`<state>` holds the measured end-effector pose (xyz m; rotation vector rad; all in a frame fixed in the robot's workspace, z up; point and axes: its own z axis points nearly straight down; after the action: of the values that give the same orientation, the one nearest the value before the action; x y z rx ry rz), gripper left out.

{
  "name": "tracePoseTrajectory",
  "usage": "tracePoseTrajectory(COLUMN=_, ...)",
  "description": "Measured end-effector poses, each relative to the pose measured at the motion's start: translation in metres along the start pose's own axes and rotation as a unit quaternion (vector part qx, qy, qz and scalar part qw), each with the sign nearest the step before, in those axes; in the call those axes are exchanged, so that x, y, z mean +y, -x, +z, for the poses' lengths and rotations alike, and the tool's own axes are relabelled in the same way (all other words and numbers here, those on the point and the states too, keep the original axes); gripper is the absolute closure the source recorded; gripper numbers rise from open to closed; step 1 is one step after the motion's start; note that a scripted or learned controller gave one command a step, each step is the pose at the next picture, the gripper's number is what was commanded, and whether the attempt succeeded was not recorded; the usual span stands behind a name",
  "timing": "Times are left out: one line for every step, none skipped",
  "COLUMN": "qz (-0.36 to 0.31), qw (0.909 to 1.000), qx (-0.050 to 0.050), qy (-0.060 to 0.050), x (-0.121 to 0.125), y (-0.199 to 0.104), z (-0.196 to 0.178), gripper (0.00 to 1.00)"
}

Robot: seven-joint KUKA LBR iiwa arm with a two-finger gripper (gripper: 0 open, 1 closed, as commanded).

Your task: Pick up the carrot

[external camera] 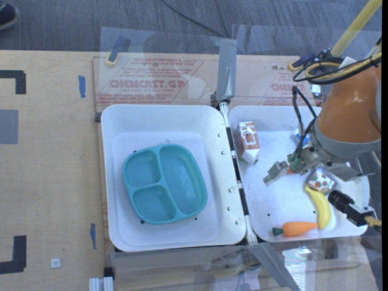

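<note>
- Carrot [298,228] lies on its side in the right bin [267,206], close to that bin's near wall, with its orange body pointing right and its small green end pointing left.
- A yellow banana [321,208] lies just to the right of the carrot. It curves down towards the near wall, and its lower end meets or overlaps the carrot's thick end. I cannot tell whether the two actually touch.
- A small red-and-white packet [319,182] sits at the banana's upper end, under the arm's wrist.
- The gripper [273,173] is above the middle of the right bin's floor, tilted down and to the left. It is up and to the left of the carrot and clearly apart from it.
- Whether the claw is apart or together cannot be told from this slanted view.
- A small brown-and-white carton [248,142] stands near the right bin's left wall, towards the far side, well away from the carrot.
- The left bin [121,223] holds a teal divided plate [165,183] with three compartments, lying flat near the middle.
</note>
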<state>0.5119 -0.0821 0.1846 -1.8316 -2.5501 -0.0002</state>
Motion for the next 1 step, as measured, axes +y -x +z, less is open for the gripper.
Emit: tracePoseTrajectory(qz=-0.036, qw=0.9994, qx=-0.001, qy=0.001, x=-0.0551, y=0.0617, z=0.0354, gripper=0.0)
